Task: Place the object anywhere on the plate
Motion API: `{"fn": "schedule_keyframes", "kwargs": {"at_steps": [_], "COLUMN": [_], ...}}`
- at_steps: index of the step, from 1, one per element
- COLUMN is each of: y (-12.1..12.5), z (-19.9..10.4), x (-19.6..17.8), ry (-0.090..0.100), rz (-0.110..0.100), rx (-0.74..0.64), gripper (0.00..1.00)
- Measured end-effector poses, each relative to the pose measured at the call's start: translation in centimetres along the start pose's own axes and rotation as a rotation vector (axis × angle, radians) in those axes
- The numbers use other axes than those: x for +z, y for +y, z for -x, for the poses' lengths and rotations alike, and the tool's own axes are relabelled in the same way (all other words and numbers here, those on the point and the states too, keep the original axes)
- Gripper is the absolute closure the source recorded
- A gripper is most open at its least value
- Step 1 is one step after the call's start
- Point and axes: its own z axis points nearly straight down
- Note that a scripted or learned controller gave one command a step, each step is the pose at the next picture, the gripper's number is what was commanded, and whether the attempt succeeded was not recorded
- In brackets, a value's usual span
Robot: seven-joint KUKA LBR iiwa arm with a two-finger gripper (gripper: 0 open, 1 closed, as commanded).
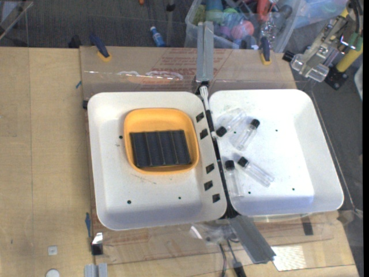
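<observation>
Left bin and right bin are seen side by side on the bench, touching along their inner edges. A row of small black tabs is noted along that shared edge. A yellow plate lies in the left bin, toward its far half. The plate's middle is covered by a black ridged slab, lying flat. In the right bin, four clear vials with black caps are recorded, all lying on their sides in the half nearer the shared edge. Two lie close together farther back: first vial and second vial. Two lie nearer the front: third vial and fourth vial, whose caps are just beside each other. None of the vials touches the plate; all are well apart from it, across the shared edge. A clear box of coloured items is seen beyond the bins. The state of the jaws cannot be told.
</observation>
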Motion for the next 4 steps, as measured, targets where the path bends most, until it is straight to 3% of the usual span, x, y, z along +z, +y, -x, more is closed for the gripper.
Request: {"fn": "schedule_keyframes", "kwargs": {"at_steps": [1,3,4], "y": [-9.1,-7.7,-7.6], "z": [4.5,5.5,5.7], "x": [-3.7,-3.7,-3.7], "ry": [-0.003,-0.003,-0.003], "rz": [0.000,0.002,0.002], "rx": [-0.193,-0.720,-1.066], "gripper": [1.00,1.00,1.00]}}
